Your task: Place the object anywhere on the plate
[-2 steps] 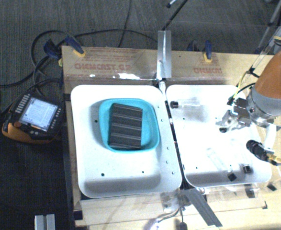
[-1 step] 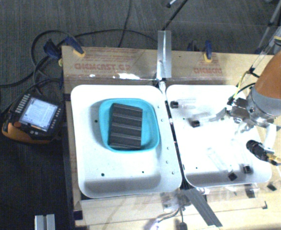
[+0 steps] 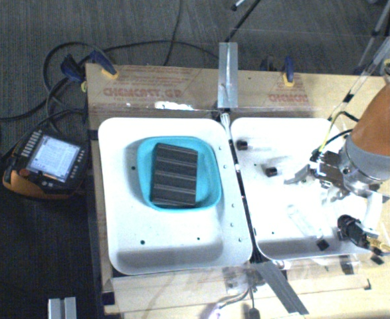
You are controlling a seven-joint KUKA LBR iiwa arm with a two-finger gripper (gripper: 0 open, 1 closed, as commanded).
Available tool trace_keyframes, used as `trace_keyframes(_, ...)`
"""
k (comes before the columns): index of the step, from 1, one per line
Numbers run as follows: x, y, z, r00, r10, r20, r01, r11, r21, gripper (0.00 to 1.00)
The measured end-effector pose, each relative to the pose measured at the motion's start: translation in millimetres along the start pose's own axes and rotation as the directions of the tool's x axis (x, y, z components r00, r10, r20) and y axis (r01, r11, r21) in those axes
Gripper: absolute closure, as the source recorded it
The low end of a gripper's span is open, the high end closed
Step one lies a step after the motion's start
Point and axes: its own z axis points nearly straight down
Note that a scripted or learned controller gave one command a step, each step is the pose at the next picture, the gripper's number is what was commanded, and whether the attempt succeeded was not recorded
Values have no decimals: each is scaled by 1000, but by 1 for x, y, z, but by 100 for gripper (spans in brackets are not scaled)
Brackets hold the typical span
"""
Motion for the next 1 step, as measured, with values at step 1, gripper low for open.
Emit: trace_keyframes(1,56,-24,37,971,240,1,-240,971,2,0)
